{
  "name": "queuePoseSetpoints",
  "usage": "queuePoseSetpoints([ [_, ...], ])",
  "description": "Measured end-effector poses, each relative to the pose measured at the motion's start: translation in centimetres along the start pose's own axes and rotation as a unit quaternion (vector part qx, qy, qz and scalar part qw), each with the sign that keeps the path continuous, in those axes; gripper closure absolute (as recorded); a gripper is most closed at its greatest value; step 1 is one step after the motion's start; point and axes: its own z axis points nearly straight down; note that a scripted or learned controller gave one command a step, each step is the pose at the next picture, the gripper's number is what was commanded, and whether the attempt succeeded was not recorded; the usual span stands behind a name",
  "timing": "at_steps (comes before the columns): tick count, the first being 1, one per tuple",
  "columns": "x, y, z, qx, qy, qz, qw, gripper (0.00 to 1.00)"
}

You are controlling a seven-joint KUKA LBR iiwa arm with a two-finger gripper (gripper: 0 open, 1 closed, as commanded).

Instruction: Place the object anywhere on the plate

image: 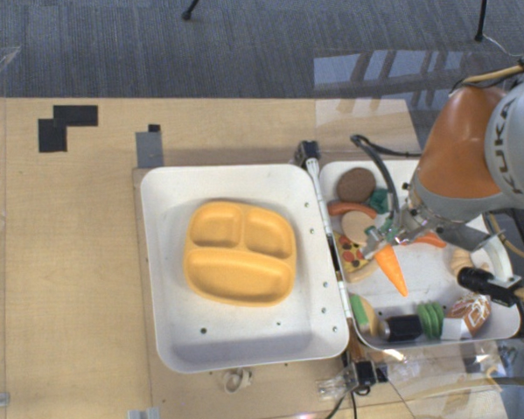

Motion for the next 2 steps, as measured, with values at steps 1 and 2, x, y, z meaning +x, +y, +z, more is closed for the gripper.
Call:
queuePoseSetpoints([
  [1,2.82,8.58,0.07,-0.001,0.001,0.084,0.9965,1.00],
  [2,2.47,8.39,0.05,0.000,0.000,0.086,0.9963,0.00],
])
